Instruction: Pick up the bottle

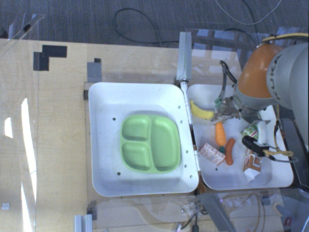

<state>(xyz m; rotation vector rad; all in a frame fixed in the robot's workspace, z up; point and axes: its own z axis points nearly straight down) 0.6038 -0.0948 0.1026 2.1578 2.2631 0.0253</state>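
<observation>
Banana (202, 111), carrot (220, 134) and sausage (229, 151) crowd the right bin (270, 180); its near-right corner lies open.

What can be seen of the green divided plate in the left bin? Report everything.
The light green, plastic-looking divided plate lies flat near the middle of the left shallow white bin. It is a rounded square with three compartments: two smaller ones on its left, one long one on its right. It holds nothing, and only the bin floor touches it.

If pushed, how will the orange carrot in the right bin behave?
The carrot looks round and tapered, so it would probably roll in a curve. Its smooth look suggests stiff, light plastic, possibly slippery. The sausage close beside it might block a roll that way.
</observation>
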